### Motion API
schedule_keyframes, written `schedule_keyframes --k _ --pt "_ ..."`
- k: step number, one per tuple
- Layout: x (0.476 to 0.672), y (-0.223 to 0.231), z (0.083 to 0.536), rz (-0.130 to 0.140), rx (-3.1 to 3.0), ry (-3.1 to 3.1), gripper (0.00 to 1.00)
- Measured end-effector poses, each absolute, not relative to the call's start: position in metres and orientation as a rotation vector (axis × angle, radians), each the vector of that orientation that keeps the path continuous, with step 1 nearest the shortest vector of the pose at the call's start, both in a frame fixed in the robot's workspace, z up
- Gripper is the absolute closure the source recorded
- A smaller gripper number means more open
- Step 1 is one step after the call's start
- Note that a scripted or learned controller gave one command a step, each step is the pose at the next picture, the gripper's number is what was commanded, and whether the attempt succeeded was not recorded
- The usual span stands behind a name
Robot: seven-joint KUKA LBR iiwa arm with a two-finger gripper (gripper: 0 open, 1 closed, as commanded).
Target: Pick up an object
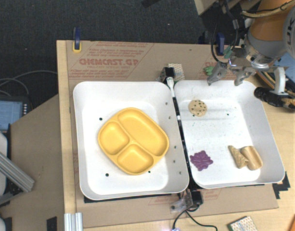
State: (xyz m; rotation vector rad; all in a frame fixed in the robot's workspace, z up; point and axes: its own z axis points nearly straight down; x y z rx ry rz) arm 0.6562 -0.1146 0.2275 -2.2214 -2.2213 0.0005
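Two white bins side by side. Left bin (84, 129): yellow divided plate (133, 140), central. Right bin (262, 124): cookie (198, 107) near far-left corner, purple grape cluster (201, 160) near front-left, tan bread pieces (245, 157) front-right, long axis slanting left-right. Gripper (227, 76) hovers over right bin's far rim, jaws spread apart, nothing between them. Cookie likely nearest target: lies just left and nearer camera from jaws; grapes and bread well apart from them.

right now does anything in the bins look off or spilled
Nothing stands out. The yellow tray sits askew but flat in the left bin; the cookie, purple piece and tan piece lie apart in the right bin.
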Motion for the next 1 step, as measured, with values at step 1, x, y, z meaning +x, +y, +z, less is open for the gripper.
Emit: schedule_keyframes --k 1 --pt "0.6299 -0.1108 0.1135 0.012 -2.215 -2.212 0.0"
